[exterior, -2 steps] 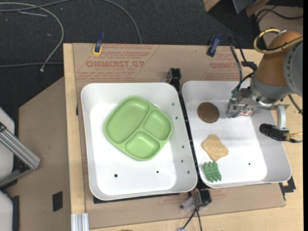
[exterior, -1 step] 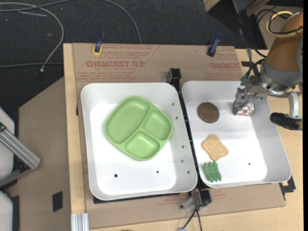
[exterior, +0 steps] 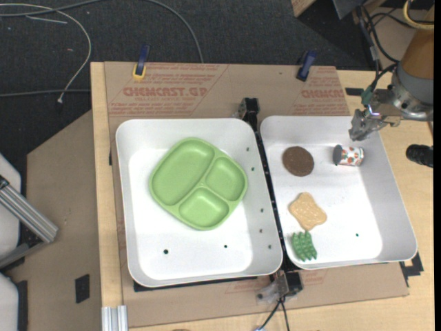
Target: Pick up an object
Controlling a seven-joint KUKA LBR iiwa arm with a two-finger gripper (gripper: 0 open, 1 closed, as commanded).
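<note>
end effector [exterior: 363, 124] hung over right bin's [exterior: 386, 243] far edge, grip state could not be told | small can [exterior: 349, 156] lay on its side just below it | risk: round can might roll from closing grip, judged likely miss

Red print is borne by the brown cardboard sheet [exterior: 207, 88] under the two white bins. Behind the left bin [exterior: 131, 185], large letters are read as "CHEMCAST GP", the last characters faint; smaller red lines above and below them cannot be made out. Behind the right bin [exterior: 393, 205], the same red word is partly seen, its ending blurred. A patterned label is carried by the small can [exterior: 349, 155] in the right bin; no words can be read.
</note>
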